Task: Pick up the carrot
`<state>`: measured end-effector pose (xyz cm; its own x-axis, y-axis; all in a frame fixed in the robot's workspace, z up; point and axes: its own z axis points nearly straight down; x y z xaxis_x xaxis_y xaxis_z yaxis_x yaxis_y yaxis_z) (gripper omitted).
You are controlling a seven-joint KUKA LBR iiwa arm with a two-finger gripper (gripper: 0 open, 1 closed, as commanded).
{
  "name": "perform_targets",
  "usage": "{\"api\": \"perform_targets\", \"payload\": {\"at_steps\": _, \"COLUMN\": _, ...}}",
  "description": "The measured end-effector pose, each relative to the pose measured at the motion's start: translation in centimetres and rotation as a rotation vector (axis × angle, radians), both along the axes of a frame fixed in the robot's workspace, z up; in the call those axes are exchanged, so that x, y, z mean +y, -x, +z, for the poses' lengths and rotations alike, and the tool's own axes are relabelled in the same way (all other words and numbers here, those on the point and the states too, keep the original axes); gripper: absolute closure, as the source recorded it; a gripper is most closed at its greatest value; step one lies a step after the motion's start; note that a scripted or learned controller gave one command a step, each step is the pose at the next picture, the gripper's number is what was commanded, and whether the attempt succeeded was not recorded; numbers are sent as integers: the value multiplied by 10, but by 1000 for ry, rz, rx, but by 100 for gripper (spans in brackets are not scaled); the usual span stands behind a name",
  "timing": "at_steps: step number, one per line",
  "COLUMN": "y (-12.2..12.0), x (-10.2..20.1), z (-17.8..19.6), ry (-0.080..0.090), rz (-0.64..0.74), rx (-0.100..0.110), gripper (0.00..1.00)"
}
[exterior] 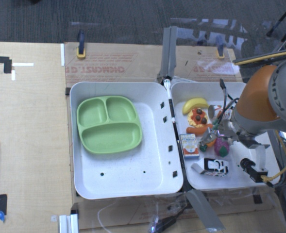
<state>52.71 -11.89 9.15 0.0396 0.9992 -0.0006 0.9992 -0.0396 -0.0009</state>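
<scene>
1. Bench point(26, 130): bears two bins side by side, their inner edges touching.
2. Left bin point(128, 178): holds a sectioned plate point(109, 124) in its far-left part.
3. Right bin point(230, 178): holds a cluster of small items.
4. Banana point(195, 104): farthest item of the cluster, toward the bin's left half.
5. Pizza slice point(198, 115): just near of the banana, touching it.
6. Carrot point(197, 129): just near of the pizza slice, lying crosswise.
7. Small carton point(190, 145): near of the carrot, close to the bin's left wall.
8. Small box point(215, 166): nearest item, right of the carton.
9. Arm point(261, 103): reaches in over the right bin's right side; gripper point(215, 132) just right of the carrot.
</scene>
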Motion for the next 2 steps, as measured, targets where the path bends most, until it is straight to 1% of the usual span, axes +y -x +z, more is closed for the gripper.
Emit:
{"api": "perform_targets", "payload": {"at_steps": 1, "y": 1, "x": -1, "z": 8, "ry": -1, "rz": -4, "rx": 2, "gripper": 100}}
{"api": "perform_targets", "payload": {"at_steps": 2, "y": -42, "x": -11, "z": 0, "ry": 1, "rz": -69, "rx": 0, "gripper": 100}}
